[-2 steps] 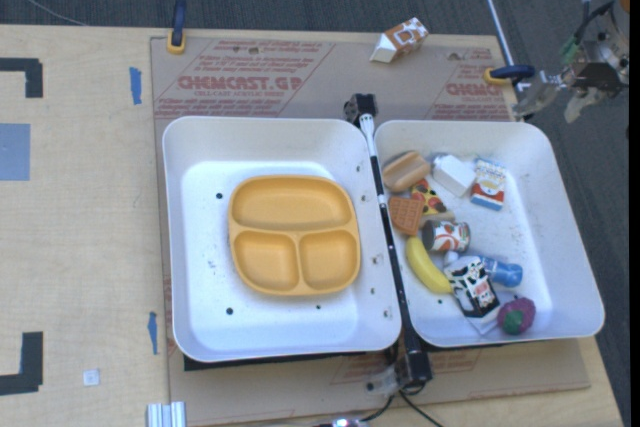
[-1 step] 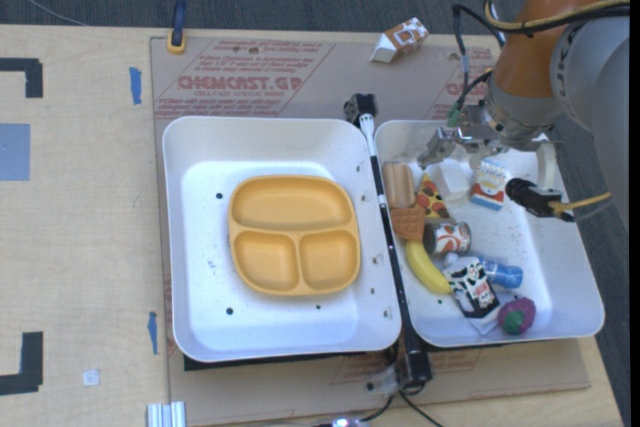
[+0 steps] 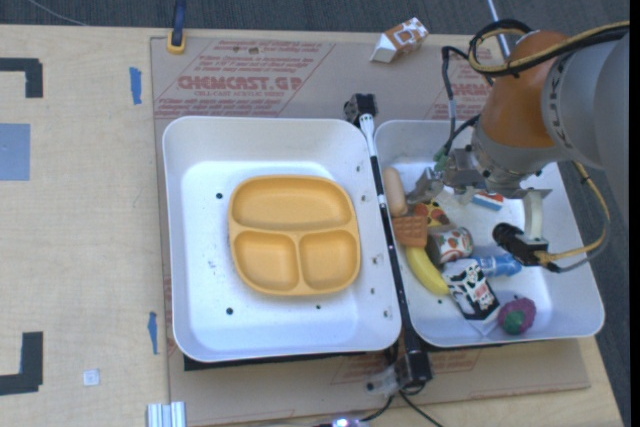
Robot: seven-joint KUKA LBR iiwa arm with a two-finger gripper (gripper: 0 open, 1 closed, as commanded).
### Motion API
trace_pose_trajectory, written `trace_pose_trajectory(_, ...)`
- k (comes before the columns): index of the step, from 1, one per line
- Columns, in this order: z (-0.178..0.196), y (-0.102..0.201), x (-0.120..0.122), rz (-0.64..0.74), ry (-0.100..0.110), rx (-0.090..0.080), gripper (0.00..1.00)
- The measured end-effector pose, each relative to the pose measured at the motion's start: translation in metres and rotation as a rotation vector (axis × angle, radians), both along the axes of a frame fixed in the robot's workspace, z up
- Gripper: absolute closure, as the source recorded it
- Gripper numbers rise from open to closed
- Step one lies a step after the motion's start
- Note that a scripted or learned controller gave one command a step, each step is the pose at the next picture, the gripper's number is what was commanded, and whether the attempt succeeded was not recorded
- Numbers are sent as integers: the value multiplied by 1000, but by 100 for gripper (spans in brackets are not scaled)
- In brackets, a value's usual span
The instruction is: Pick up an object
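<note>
My gripper [image 3: 437, 183] hangs low over the upper left part of the right bin [image 3: 575, 315], under the grey arm with the orange band [image 3: 520, 105]. Just left of it lies a tan bun-like piece [image 3: 395, 190]. Below it are an orange-brown item [image 3: 410, 230] and a small can [image 3: 451, 244]. Further down lie a yellow banana [image 3: 428, 271], a black-and-white cow-patterned item [image 3: 470, 287], a blue bottle [image 3: 497, 265] and a green and pink ball [image 3: 517, 315]. I see nothing held in the gripper.
The left bin [image 3: 195, 215] holds a yellow divided plate [image 3: 295, 235]. A white object [image 3: 535, 211] and a small blue and red piece [image 3: 488, 202] lie by the arm. A small carton [image 3: 400, 39] sits on the cardboard behind the bins.
</note>
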State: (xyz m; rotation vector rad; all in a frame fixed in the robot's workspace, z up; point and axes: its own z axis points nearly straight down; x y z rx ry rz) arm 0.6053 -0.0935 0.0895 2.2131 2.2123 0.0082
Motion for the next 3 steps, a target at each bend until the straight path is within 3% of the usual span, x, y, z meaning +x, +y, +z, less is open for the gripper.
trace_pose_trajectory(1,1,-5,-80,-1,0,1,0)
trace_pose_trajectory(2,12,-9,-78,-4,-10,-8,100)
trace_pose_trajectory(3,12,-9,-79,-4,-9,-8,0)
